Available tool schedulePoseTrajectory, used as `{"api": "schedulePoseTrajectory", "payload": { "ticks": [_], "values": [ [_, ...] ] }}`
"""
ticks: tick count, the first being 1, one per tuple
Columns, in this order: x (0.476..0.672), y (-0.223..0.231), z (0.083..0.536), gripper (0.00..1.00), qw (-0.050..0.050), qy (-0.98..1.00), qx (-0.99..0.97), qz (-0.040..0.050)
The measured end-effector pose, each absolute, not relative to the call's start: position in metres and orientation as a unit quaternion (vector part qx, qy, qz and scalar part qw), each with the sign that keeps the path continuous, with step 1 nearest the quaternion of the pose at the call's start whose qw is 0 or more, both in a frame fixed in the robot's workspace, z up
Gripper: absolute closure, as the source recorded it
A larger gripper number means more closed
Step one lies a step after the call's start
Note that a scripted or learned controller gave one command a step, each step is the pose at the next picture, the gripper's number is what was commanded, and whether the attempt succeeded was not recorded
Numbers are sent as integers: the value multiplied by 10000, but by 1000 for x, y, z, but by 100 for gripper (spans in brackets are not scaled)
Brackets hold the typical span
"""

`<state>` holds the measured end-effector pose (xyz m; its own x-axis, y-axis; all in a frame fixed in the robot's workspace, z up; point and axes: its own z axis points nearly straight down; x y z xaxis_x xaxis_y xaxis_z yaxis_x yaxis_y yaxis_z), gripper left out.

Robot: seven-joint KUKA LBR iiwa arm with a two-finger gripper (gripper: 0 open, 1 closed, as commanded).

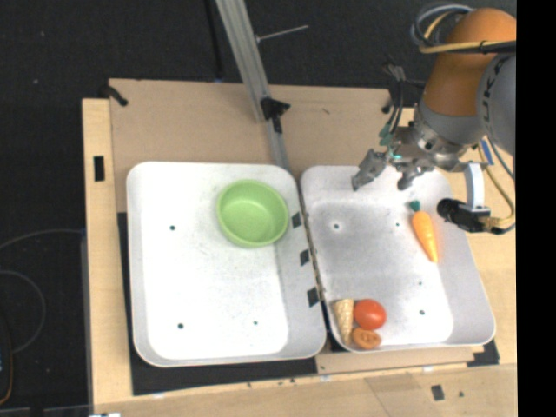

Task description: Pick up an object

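Note:
My gripper (384, 178) hangs over the far edge of the right bin (382, 250), its two fingers spread open with nothing between them. An orange carrot (424, 234) lies in that bin near its right side, below and right of the gripper. A red tomato (370, 313), a pale cone-shaped piece (344, 313) and a small orange piece (367, 339) sit together at the bin's near left corner. A green bowl (252, 213) rests upright in the left bin (200, 302), toward its far right.
A grey metal pole (248, 59) slants from the top down to the gap between the bins. The bins sit on a tan board (174, 120). A black fitting with cables (465, 214) hangs by the right bin's right rim.

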<state>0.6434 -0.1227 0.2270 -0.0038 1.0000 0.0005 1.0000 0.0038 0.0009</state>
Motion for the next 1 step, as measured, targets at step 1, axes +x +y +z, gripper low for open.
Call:
{"api": "schedulePoseTrajectory", "payload": {
  "ticks": [1],
  "values": [
    [643,-123,227,0,2,7085,7057,3]
  ]
}}
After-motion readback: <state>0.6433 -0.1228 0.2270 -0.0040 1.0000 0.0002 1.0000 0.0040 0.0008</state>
